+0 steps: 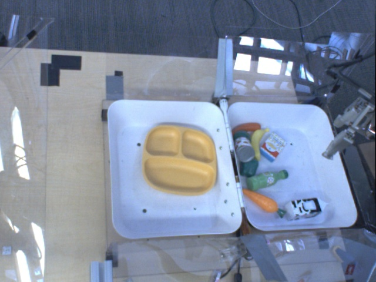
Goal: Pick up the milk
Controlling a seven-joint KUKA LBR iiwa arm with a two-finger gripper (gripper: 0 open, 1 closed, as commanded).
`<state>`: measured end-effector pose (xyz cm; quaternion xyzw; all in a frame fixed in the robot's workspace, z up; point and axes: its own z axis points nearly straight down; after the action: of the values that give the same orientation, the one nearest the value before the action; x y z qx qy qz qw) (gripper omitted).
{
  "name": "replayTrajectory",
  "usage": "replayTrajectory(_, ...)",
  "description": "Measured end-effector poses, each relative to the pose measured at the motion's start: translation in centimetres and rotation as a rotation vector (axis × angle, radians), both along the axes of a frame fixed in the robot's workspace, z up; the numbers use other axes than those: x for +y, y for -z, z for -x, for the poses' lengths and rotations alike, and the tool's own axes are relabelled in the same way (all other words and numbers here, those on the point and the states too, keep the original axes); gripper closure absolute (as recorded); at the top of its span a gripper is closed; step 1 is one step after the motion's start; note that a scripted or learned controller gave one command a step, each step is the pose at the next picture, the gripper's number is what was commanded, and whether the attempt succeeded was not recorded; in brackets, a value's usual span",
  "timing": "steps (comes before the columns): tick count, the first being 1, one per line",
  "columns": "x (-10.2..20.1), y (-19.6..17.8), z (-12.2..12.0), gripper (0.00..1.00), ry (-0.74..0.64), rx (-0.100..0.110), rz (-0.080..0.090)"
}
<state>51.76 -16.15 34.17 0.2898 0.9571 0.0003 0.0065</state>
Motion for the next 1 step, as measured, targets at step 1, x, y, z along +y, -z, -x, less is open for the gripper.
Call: replayTrajectory(1, -1.96, 18.22, 2.91, 0.00, -0.118, 0.007, -0.001)
